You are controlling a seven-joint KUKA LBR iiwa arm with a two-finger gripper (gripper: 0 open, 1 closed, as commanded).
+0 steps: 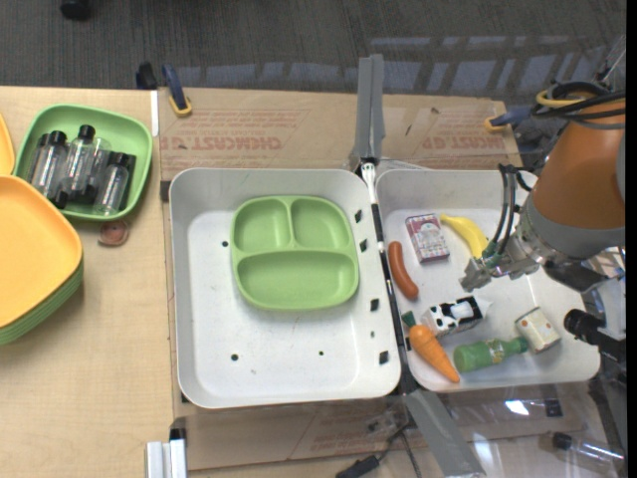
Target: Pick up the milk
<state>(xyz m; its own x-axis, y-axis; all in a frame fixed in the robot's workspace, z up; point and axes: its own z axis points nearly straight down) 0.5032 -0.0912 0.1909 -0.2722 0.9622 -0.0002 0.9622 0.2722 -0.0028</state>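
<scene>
Cardboard is lining the bench under two white bins, and I am looking into the right bin (572, 371), where the milk (456, 314), a small black-and-white cow-patterned carton, is lying on its side between a hot dog (403, 270) and a carrot (435, 353), just left of a green bottle (490, 353). My gripper (485, 272) is hovering just up and right of it, and I cannot tell how its tips are set. I am judging the carton light, stiff and smooth, so I am planning to pinch its flat sides across the short width, at the middle.
</scene>
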